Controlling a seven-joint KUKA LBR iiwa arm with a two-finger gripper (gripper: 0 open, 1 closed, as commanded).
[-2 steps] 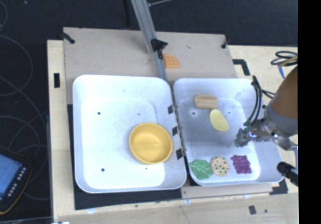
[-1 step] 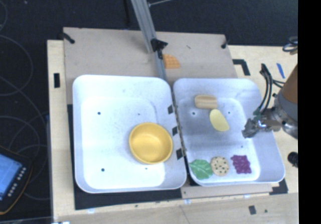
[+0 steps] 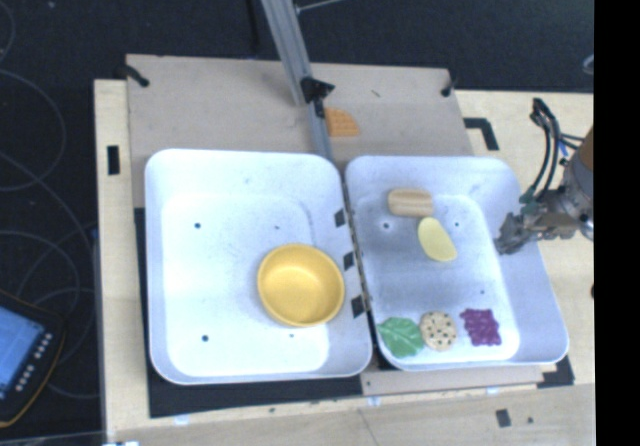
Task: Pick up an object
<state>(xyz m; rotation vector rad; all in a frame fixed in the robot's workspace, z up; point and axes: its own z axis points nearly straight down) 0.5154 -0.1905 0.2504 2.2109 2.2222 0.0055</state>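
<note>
The right bin (image 3: 520,284) holds several small objects: a tan bread roll (image 3: 409,202), a pale yellow oval piece (image 3: 436,239), a green leaf-shaped piece (image 3: 401,336), a round cookie (image 3: 437,330) and a purple grape bunch (image 3: 482,326). A yellow bowl (image 3: 300,285) sits in the left bin (image 3: 200,194), near its right side. My gripper (image 3: 512,234) hangs at the right bin's right rim, well right of the yellow oval piece, with nothing visible between its parts.
A grey metal pole (image 3: 285,34) slants from the top down to the gap between the bins. An orange tag (image 3: 341,123) lies on the bench behind the bins. Cables run along the arm at the right edge.
</note>
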